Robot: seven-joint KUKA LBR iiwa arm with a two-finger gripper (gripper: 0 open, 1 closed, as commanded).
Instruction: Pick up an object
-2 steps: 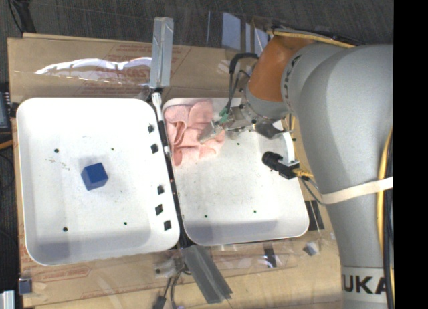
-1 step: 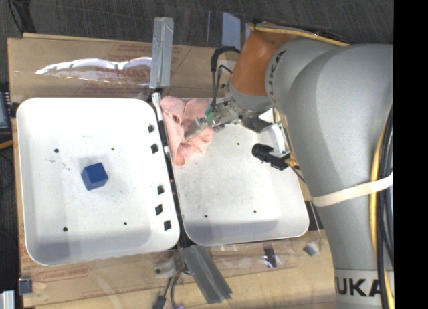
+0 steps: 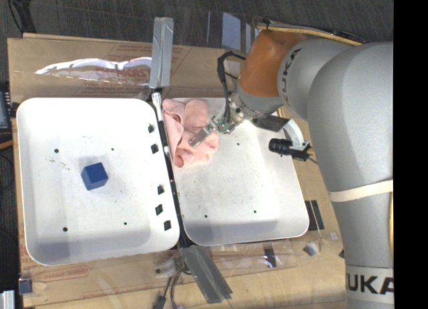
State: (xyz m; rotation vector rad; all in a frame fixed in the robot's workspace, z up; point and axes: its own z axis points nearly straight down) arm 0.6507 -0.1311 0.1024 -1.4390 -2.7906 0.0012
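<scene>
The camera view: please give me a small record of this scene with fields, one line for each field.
left bin: holds a blue cube, left of its centre
right bin: holds a pink cloth, crumpled in its far left corner
gripper: low over the cloth's right edge, at or touching it
grasp: cannot confirm that anything is held
arm: grey with an orange band, reaches in from the right over the right bin
</scene>
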